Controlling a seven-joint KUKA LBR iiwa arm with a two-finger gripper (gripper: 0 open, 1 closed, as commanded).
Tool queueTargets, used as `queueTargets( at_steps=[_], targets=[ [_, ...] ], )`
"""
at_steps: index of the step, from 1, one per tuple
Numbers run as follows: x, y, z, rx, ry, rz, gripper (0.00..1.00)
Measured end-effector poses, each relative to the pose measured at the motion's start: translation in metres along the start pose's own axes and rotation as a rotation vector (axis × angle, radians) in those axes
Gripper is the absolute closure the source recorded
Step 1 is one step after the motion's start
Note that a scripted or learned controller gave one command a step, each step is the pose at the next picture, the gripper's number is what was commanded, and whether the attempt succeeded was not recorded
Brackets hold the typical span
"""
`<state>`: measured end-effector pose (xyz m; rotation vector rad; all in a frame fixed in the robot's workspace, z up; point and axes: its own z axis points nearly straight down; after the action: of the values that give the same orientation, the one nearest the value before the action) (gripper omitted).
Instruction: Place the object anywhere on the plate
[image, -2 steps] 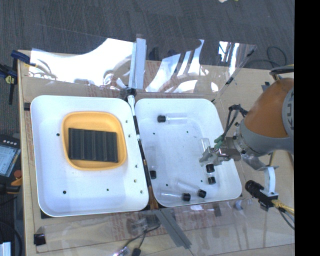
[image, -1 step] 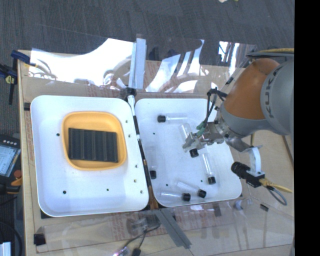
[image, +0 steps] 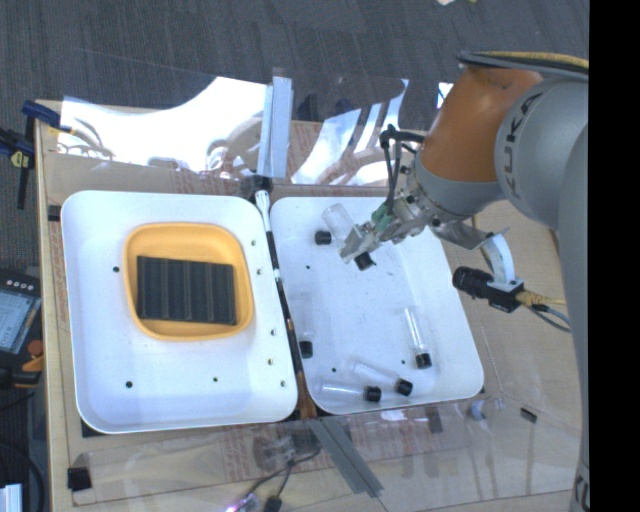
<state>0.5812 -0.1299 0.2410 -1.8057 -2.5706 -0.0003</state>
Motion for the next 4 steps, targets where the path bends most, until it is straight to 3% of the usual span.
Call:
queueTargets(
  at_steps=[1, 2, 3, 4],
  targets=[
    [0.000, 0.000, 0.000, 0.000, 0.000, 0.000, 0.00],
    [-0.041, -0.021, 0.037, 0.003, 0.002, -0.289, 0.00],
    [-0.063, -0.040, 0.046, 0.002, 0.002, -0.416, 0.00],
    [-0.060, -0.069, 0.040, 0.002, 0.002, -0.476, 0.00]
  ],
)
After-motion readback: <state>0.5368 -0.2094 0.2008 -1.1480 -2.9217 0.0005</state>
